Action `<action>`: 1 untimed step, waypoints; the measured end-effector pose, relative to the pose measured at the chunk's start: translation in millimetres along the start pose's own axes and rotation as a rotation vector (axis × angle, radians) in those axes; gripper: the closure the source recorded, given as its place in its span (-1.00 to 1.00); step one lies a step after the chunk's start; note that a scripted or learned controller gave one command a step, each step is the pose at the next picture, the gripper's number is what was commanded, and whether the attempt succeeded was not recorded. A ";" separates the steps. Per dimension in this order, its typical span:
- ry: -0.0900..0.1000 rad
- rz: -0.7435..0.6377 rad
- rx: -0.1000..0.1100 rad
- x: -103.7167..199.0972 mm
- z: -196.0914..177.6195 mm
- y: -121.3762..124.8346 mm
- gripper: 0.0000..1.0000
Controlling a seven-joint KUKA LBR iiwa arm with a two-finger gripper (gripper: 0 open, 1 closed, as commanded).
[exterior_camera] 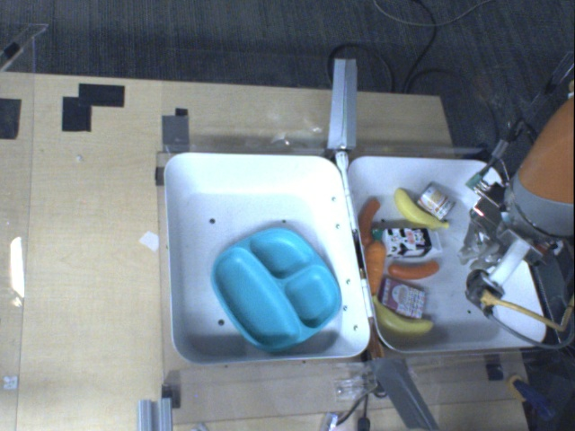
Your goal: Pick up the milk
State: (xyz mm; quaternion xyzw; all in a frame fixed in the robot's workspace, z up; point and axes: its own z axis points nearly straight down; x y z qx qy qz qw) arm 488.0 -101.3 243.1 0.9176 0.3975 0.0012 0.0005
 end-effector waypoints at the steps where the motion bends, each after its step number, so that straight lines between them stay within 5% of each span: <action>1: 0.001 -0.007 -0.002 1.4 -10.4 0.7 1.00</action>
